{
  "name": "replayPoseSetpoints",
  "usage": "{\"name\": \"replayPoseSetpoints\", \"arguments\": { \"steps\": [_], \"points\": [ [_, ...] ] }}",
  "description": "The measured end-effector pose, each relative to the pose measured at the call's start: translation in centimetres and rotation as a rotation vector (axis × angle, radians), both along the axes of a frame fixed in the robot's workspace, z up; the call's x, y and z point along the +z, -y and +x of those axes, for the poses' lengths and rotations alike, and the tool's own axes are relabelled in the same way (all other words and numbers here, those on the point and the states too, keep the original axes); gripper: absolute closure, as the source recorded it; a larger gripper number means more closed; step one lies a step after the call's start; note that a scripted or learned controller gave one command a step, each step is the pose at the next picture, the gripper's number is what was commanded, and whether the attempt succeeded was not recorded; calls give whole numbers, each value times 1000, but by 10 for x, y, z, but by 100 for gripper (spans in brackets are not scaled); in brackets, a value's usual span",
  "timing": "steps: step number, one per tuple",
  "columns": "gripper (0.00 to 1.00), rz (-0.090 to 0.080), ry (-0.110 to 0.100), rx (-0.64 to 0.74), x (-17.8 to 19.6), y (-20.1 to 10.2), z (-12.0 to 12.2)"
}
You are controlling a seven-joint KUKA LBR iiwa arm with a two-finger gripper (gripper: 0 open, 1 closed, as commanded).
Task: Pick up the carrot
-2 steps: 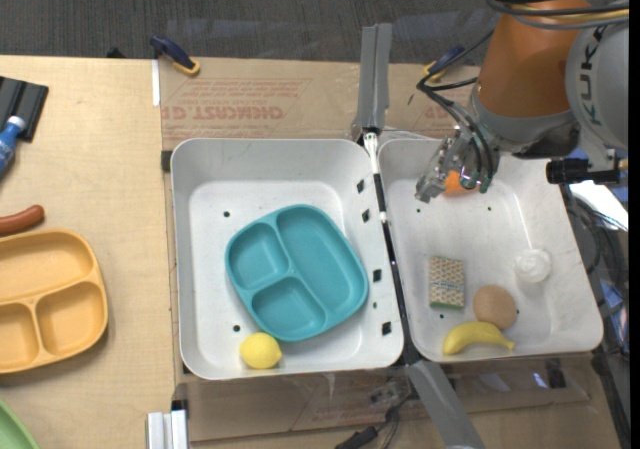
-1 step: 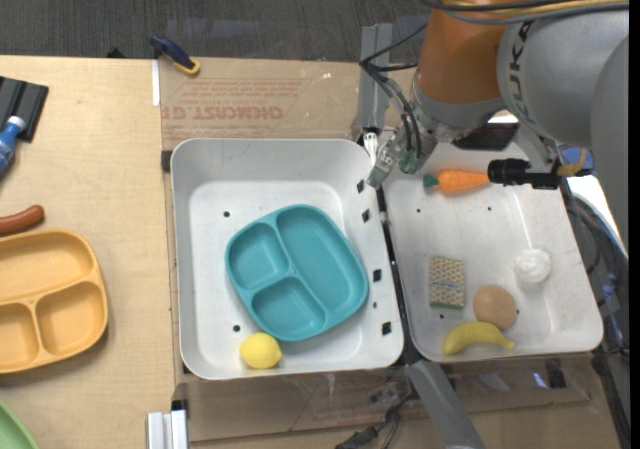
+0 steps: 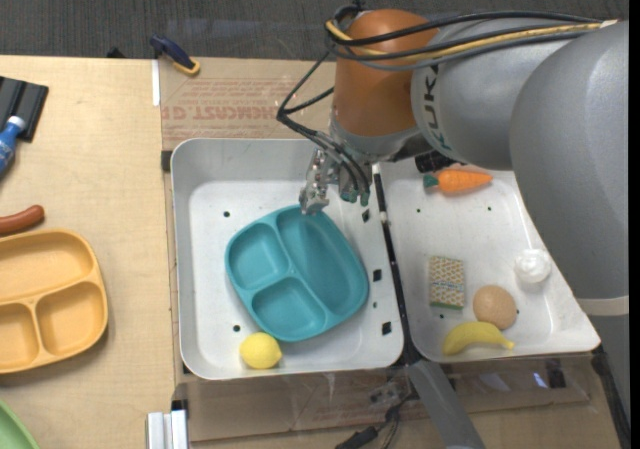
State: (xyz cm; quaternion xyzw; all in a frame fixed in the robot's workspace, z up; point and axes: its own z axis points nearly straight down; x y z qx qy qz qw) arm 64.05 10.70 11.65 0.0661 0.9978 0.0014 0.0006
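The orange carrot (image 3: 465, 180) lies at the back left of the right bin (image 3: 560, 332), its green end tucked under the arm. My gripper (image 3: 331, 193) hangs over the left bin (image 3: 195, 237), at the far edge of the teal divided plate (image 3: 296, 274). That puts it well to the left of the carrot, across the wall between the bins. Its fingers stand open with nothing between them.
A yellow lemon (image 3: 261, 350) sits at the front of the left bin. The right bin also holds a sponge block (image 3: 446, 281), an egg-like ball (image 3: 494, 306), a banana (image 3: 477, 338) and a white object (image 3: 532, 266). An orange tray (image 3: 45, 302) lies on the bench at left.
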Motion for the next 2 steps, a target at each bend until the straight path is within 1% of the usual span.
{"name": "replayPoseSetpoints", "arguments": {
  "steps": [1,2],
  "points": [
    [100,-1,3,433,68,-123,-61],
    [100,-2,2,243,21,-121,17]
  ]
}}
